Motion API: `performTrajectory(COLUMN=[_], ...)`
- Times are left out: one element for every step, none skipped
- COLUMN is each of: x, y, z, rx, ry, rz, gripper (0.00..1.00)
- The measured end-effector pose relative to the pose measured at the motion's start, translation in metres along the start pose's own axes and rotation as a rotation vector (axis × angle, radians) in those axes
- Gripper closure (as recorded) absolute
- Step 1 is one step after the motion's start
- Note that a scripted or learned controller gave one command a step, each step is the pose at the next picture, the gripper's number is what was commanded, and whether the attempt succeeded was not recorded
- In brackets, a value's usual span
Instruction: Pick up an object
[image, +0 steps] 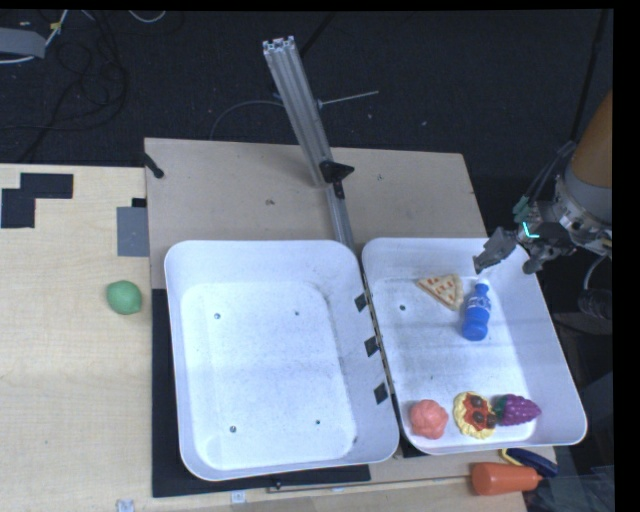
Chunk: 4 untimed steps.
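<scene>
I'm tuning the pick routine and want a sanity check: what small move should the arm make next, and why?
Probably shift the gripper left and down toward the blue bottle: it hovers open over the right bin's far edge, holding nothing, and the bottle lies nearest.

Blue bottle (477, 312) upright beside a pizza slice (441, 290), right bin (560, 400).
</scene>
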<state>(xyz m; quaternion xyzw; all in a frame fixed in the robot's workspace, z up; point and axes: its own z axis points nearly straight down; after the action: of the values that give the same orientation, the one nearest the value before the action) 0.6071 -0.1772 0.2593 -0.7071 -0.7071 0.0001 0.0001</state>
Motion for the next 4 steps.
performTrajectory(x=[0.000,0.003,0.008,0.004], y=[0.000,-0.006,-0.014,-0.022], z=[0.000,0.044,0.103,0.151], rx=[0.000,0.004,0.005,0.004], ry=[0.000,0.001,0.001,0.001], rz=[0.000,-0.001,-0.001,0.000], gripper=[0.00,0.00,0.00,0.00])
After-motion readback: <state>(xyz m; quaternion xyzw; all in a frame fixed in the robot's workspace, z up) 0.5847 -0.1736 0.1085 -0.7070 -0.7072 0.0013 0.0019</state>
